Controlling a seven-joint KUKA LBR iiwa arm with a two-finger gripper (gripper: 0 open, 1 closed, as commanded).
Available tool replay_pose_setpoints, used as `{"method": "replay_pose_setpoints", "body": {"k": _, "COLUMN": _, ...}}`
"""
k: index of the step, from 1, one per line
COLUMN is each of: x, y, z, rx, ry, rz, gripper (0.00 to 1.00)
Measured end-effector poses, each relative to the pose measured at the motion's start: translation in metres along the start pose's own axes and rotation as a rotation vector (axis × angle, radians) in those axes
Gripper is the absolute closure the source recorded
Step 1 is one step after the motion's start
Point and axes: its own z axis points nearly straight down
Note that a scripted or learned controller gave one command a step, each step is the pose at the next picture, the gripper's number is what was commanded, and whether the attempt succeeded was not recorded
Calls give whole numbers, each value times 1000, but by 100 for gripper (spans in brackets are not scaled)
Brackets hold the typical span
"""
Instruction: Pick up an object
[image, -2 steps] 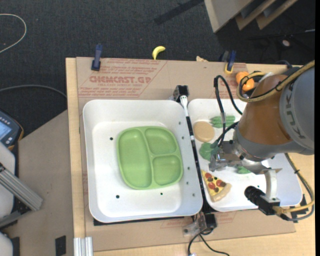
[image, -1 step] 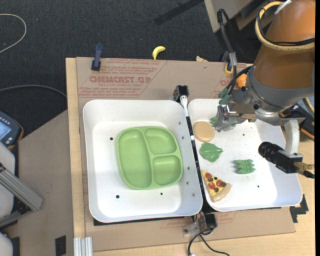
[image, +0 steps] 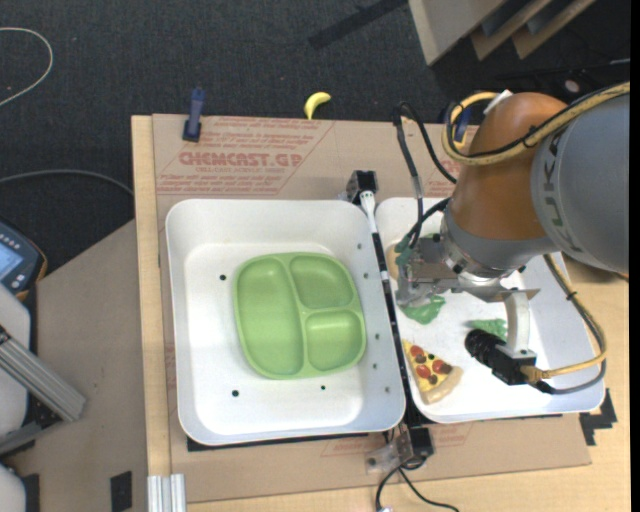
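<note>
One hand (image: 418, 290) hung low over the left part of the right bin (image: 575, 395), its metal body just above a green toy (image: 424, 309); whether it was spread or pressed together I could not tell. Nothing was seen lifted, so the pick looked not yet done. Nearby lay a pizza-slice toy (image: 432, 371) and a small green piece (image: 491, 329). A green divided plate (image: 299, 314) sat in the left bin (image: 195, 300).

You're looking at a grey arm (image: 590, 190) w/ a glossy orange band (image: 505, 170) above the wrist; black and yellow cables (image: 575, 365) loop alongside.
</note>
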Motion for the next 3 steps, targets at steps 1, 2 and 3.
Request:
{"method": "replay_pose_setpoints", "body": {"k": 1, "x": -36, "y": -7, "z": 34, "rx": -7, "ry": 1, "rz": 0, "gripper": 100}}
{"method": "replay_pose_setpoints", "body": {"k": 2, "x": -36, "y": -6, "z": 23, "rx": -10, "ry": 1, "rz": -1, "gripper": 100}}
{"method": "replay_pose_setpoints", "body": {"k": 3, "x": 14, "y": -29, "z": 11, "rx": -7, "ry": 2, "rz": -5, "gripper": 100}}
